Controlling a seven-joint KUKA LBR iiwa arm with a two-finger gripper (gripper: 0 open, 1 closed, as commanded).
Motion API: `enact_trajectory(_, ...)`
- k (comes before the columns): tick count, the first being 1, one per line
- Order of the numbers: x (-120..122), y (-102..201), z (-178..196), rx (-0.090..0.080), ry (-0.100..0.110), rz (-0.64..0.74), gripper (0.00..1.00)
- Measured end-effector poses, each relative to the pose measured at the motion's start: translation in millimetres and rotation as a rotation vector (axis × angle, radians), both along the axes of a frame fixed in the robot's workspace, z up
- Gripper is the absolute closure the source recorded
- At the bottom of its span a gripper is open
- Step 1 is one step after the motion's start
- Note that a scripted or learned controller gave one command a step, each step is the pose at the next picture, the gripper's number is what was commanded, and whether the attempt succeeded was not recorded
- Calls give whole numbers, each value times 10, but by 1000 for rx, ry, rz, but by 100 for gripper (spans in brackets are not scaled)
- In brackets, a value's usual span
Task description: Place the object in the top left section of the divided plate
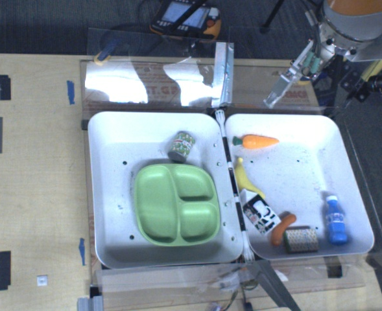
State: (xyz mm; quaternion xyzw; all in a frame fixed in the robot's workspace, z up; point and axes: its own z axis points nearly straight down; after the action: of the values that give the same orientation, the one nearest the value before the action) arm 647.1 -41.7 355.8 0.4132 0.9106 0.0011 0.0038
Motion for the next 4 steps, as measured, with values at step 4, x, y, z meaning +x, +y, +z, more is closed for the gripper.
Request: enact_trajectory(4,-781,453,-647,2,4,-86,100)
